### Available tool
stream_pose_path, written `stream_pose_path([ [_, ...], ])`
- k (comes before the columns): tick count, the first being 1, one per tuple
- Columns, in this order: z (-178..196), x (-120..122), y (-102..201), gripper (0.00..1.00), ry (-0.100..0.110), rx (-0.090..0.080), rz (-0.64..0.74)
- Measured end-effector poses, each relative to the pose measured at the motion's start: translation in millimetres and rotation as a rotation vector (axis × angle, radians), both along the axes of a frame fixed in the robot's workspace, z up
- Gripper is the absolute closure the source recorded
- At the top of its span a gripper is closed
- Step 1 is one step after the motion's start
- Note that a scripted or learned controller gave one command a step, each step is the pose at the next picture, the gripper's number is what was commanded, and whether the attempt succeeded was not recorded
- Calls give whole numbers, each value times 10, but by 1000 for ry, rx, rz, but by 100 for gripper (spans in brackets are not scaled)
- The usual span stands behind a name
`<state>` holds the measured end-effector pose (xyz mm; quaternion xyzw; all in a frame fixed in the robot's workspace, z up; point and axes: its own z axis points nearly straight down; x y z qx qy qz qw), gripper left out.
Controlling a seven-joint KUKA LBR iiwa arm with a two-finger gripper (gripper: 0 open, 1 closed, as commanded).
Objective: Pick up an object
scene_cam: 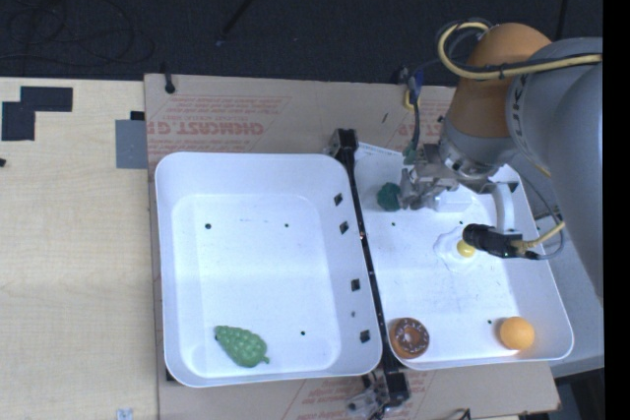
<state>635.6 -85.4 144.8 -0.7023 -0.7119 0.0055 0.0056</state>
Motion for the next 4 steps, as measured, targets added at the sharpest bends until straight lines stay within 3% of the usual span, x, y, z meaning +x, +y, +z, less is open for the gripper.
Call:
stream_pose_path([
  [1, -4, -1, 0, 0, 1, 0, 1],
  [2, 674, 92, 518, 0, -20, 1, -9],
  [3, 405, -603, 1038, 0, -4, 3, -9],
  [4, 517, -574, 1000, 100, -8, 0, -14],
])
